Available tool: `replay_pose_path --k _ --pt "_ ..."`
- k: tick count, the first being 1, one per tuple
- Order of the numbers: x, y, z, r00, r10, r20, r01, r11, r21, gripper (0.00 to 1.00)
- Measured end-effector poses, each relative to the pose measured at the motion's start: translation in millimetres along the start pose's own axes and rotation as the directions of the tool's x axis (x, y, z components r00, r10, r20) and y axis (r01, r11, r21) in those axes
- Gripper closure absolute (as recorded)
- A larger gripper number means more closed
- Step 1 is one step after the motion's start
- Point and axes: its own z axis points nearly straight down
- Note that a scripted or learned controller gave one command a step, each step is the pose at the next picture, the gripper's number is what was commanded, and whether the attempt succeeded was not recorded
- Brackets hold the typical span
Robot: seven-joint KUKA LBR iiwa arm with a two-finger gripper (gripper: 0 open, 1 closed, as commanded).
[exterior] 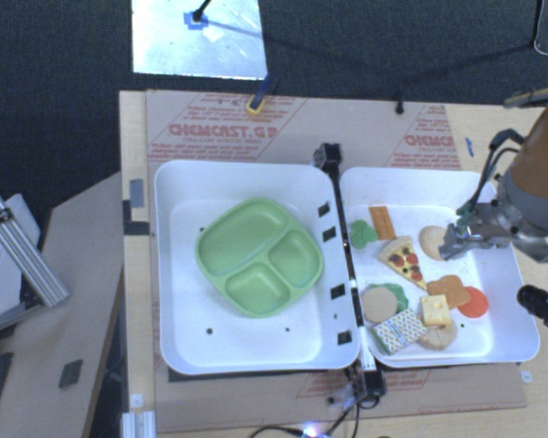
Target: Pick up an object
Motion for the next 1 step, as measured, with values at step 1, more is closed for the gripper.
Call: replay_pose_path --k 1 --pt "52.6 -3.8 -7.6 1.0 -0.003 -0.001 0.003 1.0 0.001 1.0"
